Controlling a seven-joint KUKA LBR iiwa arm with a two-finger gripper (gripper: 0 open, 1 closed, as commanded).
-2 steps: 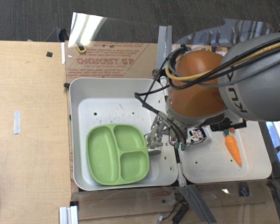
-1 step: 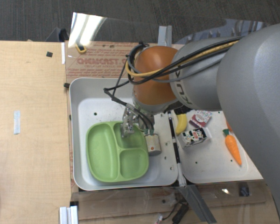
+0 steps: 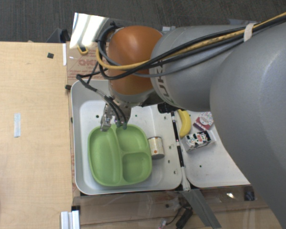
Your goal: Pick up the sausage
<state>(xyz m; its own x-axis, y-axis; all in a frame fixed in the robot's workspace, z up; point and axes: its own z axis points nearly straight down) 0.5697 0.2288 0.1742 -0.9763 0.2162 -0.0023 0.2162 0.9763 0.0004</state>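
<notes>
Green divided plate (image 3: 119, 157) at frame centre, in left bin (image 3: 81, 142); gripper (image 3: 113, 123) above plate's upper rim, fingers slightly spread, pinching nothing.

Gripper (image 3: 113, 123) above green tray (image 3: 119, 155)

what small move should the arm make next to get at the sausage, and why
Probably lift straight up and pull back a little. The gripper hangs low at the far rim of the green divided tray in the left bin, and I can make out no sausage between its fingers or nearby. The items I can see are a small can, a banana and a printed box. Backing off would uncover what the arm hides.
</notes>
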